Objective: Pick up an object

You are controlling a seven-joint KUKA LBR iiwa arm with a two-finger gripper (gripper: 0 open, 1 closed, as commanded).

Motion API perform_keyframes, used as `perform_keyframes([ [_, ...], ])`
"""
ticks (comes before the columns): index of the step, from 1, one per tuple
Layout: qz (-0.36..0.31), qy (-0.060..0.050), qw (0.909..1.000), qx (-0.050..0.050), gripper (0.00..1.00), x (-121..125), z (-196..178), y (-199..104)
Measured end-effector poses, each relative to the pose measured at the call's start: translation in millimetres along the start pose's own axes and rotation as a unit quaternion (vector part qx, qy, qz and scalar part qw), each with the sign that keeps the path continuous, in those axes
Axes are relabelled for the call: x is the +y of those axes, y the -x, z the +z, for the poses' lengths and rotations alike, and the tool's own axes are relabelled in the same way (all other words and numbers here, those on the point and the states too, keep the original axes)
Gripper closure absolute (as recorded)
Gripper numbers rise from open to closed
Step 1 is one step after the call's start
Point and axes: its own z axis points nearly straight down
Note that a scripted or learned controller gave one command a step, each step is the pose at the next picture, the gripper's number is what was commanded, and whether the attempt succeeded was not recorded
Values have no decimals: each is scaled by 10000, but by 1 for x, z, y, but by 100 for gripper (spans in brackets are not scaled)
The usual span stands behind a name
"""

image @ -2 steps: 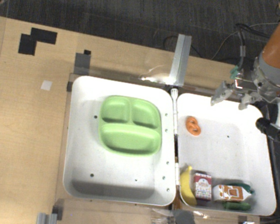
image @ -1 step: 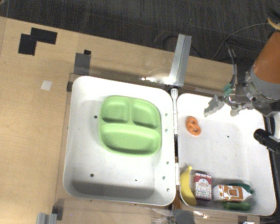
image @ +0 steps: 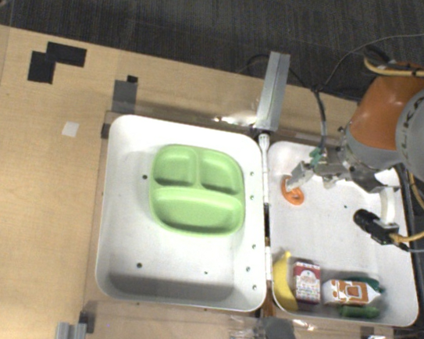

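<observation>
My gripper (image: 306, 176) hangs over the far left corner of the right bin (image: 343, 244). Just below its tip lies a small orange ring-shaped object (image: 293, 195) on the bin floor; I cannot tell whether they touch. Along the right bin's near edge lie a yellow banana (image: 282, 279), a small red box (image: 306, 282), an orange and white carton (image: 349, 290) and a green item (image: 358, 311).
The left bin (image: 122, 214) holds a green divided plate (image: 197, 189) toward its far side. A metal post (image: 273, 95) stands behind the wall between the two bins. The grey arm with its orange band (image: 382, 111) comes in over the right bin's far right corner.
</observation>
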Motion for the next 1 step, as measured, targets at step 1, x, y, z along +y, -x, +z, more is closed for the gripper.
perform_keyframes([
  [1,-43,48,10000,-14,0,-4,33,6],
])
